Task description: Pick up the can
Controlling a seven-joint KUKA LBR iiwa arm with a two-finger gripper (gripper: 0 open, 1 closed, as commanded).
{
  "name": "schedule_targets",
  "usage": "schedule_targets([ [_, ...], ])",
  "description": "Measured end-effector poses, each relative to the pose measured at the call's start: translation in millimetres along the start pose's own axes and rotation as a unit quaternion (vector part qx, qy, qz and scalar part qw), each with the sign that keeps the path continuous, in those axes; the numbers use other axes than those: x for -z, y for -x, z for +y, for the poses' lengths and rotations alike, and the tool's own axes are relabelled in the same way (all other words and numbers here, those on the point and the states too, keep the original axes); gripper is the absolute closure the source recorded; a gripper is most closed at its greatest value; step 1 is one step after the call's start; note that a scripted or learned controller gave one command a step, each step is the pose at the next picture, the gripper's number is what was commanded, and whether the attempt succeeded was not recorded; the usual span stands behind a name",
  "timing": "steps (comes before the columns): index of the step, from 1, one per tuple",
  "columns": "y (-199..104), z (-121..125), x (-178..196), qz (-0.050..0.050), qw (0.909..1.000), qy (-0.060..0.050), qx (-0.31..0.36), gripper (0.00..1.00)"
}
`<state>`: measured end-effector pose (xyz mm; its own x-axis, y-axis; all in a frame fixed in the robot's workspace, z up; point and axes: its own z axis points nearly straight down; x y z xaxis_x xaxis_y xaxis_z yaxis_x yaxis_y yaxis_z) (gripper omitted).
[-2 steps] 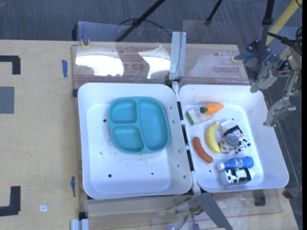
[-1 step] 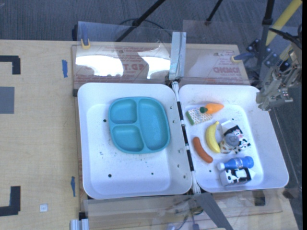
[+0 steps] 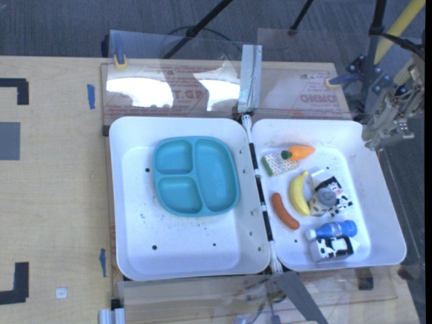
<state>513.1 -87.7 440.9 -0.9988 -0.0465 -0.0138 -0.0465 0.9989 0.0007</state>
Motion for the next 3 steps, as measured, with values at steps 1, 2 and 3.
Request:
schedule_targets([
  [1, 3.4, 0.0, 8.6, -0.003, 1.0, 0.0, -0.001, 1.0],
  [2, 6.8, 0.0, 17.3, -0.005, 1.0, 0.0, -0.002, 1.0],
  [3, 6.8, 0.0, 17.2, -0.005, 1.0, 0.0, -0.001, 0.0],
])
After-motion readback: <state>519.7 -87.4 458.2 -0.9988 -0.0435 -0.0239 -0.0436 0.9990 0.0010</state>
